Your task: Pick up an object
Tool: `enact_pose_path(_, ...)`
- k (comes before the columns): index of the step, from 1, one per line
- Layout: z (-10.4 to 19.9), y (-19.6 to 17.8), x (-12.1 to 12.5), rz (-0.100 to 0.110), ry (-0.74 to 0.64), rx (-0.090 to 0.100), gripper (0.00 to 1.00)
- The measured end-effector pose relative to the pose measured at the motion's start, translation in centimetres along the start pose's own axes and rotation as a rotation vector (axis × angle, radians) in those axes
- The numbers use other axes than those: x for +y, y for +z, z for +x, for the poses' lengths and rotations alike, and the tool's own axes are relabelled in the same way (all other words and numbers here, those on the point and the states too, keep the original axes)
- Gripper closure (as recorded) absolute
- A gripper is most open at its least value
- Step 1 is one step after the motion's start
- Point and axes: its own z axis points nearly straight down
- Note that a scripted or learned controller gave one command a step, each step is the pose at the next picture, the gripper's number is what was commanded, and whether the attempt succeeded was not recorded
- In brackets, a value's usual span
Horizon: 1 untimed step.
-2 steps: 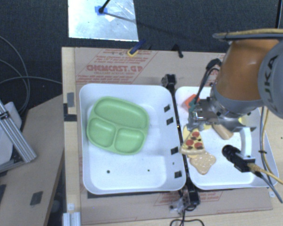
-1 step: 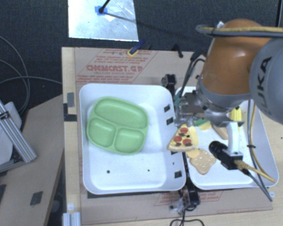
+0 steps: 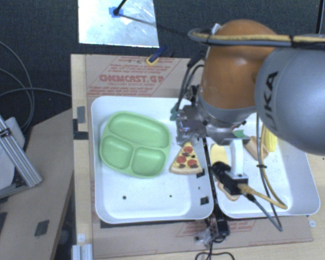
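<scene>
Pizza slice toy lies flat in the left bin, just beside the green divided plate and near the wall shared with the right bin. Gripper sits just above the slice's tip; finger spacing cannot be told, being blurred and partly hidden by the arm. Cardboard under the bins reads roughly "CHEMCAST GP". The arm shows the letters "KA". A yellow item lies in the right bin.

pincer hangs above pizza slice beside green plate.
</scene>
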Motion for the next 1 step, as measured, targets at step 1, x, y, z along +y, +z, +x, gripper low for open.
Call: enact_pose_path(1,0.21,-13.19,-1.41,-0.014,0.003,0.005,1.00)
